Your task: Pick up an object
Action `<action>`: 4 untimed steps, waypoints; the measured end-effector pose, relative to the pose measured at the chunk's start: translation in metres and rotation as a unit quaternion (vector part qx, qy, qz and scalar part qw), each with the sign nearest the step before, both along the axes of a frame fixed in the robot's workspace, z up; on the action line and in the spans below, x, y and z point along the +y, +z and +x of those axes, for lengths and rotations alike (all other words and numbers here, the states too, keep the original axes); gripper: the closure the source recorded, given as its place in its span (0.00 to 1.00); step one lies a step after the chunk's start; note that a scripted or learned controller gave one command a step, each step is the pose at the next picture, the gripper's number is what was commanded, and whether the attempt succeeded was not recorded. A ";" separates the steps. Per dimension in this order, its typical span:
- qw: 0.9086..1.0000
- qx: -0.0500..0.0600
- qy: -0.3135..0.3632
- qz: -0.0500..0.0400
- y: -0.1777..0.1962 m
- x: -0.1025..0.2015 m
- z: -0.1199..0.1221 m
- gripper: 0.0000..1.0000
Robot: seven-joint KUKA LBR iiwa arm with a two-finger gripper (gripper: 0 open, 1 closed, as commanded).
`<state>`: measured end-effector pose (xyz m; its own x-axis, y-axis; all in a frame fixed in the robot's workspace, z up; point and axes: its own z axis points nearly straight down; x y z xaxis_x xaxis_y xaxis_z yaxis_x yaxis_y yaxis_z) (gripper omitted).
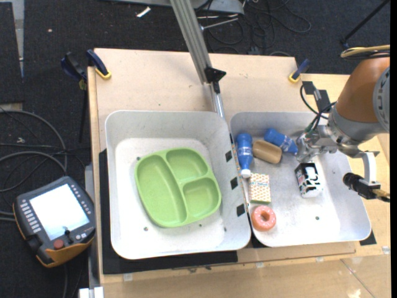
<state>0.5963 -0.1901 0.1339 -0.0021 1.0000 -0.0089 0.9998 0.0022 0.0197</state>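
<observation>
Claw (308,155): over right bin (347,225), above the black-and-white can (309,180); opening cannot be told.
Objects: blue bottle (244,152), brown block (267,151), patterned box (259,189), pink ring (264,218), all in right bin.
Left bin (118,185): green divided tray (178,187).

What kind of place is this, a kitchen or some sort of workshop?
Most likely a robotics lab. A robot arm reaches over two white bins of odd items on a clamped bench, with a handheld control pendant and loose cables on the floor.
</observation>
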 end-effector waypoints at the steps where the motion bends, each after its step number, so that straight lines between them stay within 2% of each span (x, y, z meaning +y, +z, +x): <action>1: 1.000 0.006 0.000 0.003 0.064 -0.001 0.005 1.00; 2: 1.000 0.009 0.000 0.004 0.067 -0.001 0.005 1.00; 3: 1.000 0.011 0.002 0.005 0.062 0.053 -0.014 1.00; 4: 1.000 0.010 0.003 0.005 0.079 0.104 -0.027 1.00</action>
<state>0.5698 -0.0857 0.2134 -0.0079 1.0000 0.0021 1.0000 0.0079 -0.0001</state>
